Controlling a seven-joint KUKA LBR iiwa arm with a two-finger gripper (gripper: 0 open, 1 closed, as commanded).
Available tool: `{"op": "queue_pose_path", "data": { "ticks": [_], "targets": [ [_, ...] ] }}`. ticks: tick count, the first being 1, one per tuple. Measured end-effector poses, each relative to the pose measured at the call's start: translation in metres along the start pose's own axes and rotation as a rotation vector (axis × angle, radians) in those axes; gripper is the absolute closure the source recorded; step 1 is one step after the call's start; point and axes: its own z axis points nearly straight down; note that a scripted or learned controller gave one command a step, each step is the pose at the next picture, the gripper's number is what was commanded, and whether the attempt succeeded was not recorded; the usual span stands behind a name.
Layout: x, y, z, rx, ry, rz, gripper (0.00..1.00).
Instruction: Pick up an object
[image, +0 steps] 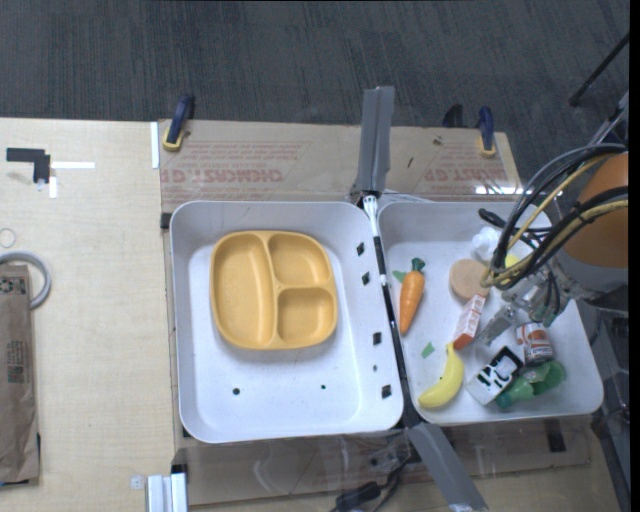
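Observation:
The right bin (432, 232) holds an orange carrot (411, 297), a banana (447, 380), a round tan disc (466, 279), a red and white packet (469, 326), a small can (537, 343), a green bottle (530, 385), a black and white item (495, 375) and a white crumpled piece (486, 241). My gripper (503, 322) is low in this bin, between the packet and the can and just above the black and white item. The grey arm and its cable bundle (540, 230) hide part of the bin's right side. I see nothing lifted.
The left bin (200, 380) bears a yellow divided plate (273, 290). A metal divider (376, 150) runs between the bins. Cardboard (270, 165) with two clamps lies behind them. A brown paper bag (15, 370) rests on the bench at far left.

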Motion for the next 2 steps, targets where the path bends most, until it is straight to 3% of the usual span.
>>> {"op": "queue_pose_path", "data": {
  "ticks": [1, 2],
  "targets": [
    [0.027, 0.002, 0.010, 0.002, 0.005, -0.092, 0.00],
    [0.025, 0.040, 0.010, 0.001, 0.003, -0.136, 0.00]
  ]
}}
